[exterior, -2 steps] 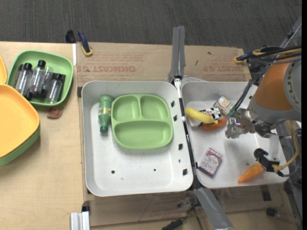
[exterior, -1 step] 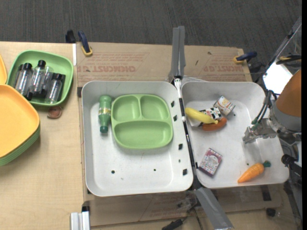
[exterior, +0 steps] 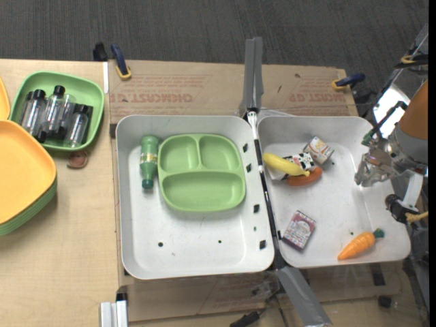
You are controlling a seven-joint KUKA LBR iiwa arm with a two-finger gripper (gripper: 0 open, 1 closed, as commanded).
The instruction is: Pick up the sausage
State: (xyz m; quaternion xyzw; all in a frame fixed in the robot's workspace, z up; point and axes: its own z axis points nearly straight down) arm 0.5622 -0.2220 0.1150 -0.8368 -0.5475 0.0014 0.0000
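Sausage (exterior: 304, 178) lies under banana (exterior: 284, 164) — well left of gripper (exterior: 370, 174).

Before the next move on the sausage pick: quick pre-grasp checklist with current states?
1. Sausage located: ok, in the right bin, near its upper left.
2. Sausage free of clutter: not ok. The banana and a black-and-white toy lie over it, so just its red-orange edge shows.
3. Gripper lined up with the sausage: not ok, it sits near the bin's right side, well away.
4. Path across the bin floor: ok, bare white between gripper and pile.
5. Finger state: cannot tell.
6. Other items clear of the path: ok, the carrot and purple packet lie lower down.
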